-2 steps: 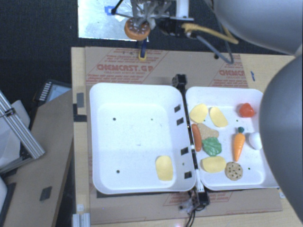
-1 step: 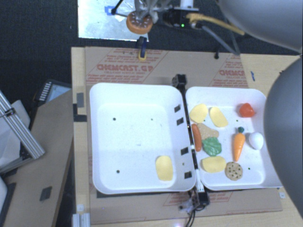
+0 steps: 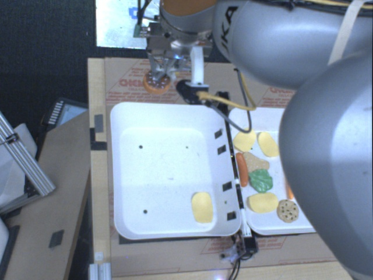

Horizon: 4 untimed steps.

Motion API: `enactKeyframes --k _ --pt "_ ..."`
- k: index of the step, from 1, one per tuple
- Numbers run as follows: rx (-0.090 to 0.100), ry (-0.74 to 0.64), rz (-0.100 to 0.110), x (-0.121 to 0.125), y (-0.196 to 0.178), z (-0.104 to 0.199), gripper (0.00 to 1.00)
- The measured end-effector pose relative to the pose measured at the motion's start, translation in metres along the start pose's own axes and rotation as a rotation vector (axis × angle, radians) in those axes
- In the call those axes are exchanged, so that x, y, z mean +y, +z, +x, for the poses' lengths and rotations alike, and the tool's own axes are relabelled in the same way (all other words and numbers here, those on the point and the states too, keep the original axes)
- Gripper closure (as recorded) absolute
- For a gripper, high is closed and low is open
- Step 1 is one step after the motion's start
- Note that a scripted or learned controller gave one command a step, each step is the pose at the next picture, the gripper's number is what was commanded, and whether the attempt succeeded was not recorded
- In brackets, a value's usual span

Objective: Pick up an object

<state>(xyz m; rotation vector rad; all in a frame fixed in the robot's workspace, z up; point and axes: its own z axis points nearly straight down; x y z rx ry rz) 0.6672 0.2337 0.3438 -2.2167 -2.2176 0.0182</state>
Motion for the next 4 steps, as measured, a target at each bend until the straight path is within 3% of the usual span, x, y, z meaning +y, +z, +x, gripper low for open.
enactKeyframes --k 1,2,3,4 --pt "0.005 -0.001 -0.014 0.001 -0.021 -0.028 1.00" --pt "0.006 -0.005 -0.016 0.001 -0.033 0.002 1.00" --pt "0.004 0.001 -0.012 0.001 -0.027 -0.041 1.00" --pt "0.005 -0.005 -0.015 0.001 -0.029 0.002 1.00"
